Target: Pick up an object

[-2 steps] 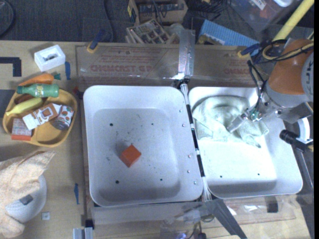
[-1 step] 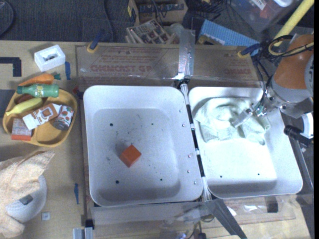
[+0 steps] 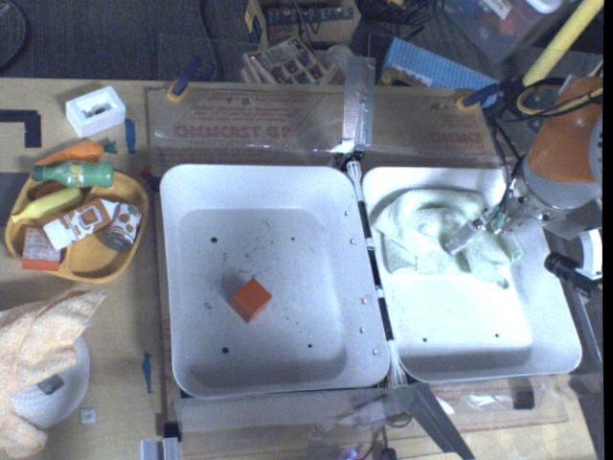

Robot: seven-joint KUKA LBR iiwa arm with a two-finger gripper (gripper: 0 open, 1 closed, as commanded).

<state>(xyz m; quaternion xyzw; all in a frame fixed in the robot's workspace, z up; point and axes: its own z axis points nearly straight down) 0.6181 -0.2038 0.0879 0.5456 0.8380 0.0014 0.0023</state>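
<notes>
Hand [image 3: 476, 233] low in right bin [image 3: 546, 353], down among folds of pale green cloth [image 3: 421, 223] bunched in bin's far half. Finger state: cannot tell, tips blurred against fabric. Arm [image 3: 565, 151] reaches in from right, orange band above wrist. Orange block [image 3: 251, 298] lies alone on floor of left bin [image 3: 192, 199], well apart from hand. Yellow bowl [image 3: 72, 262] of toy food on desk [image 3: 19, 99] at left.

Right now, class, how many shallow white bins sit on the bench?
2: the left bin holds an orange block; the right bin holds a pale crumpled cloth, which could hide smaller things.
</notes>
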